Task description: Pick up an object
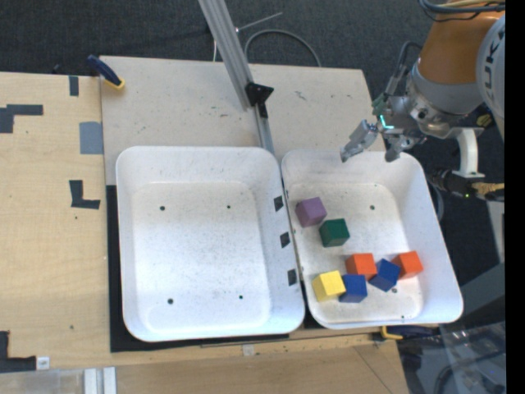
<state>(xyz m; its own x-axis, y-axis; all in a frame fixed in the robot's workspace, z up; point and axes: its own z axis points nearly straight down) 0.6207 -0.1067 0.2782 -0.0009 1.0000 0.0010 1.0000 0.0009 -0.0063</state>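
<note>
The right bin [426,195] holds several small blocks. A purple block [310,211] and a green block [334,232] lie near its middle left. Toward the front are a yellow block [330,284], two blue blocks [354,287] [385,274] and two orange blocks [361,264] [408,263], bunched together. My gripper [373,147] hangs over the bin's far rim, well above and behind the blocks. Its two fingers stand apart, open, with nothing between them.
The left bin [139,245] sits beside the right one, sharing a middle rim. A slanted metal pole [234,48] runs down to the bins' far junction. A blue and yellow clamp [107,71] lies at the board's far left corner.
</note>
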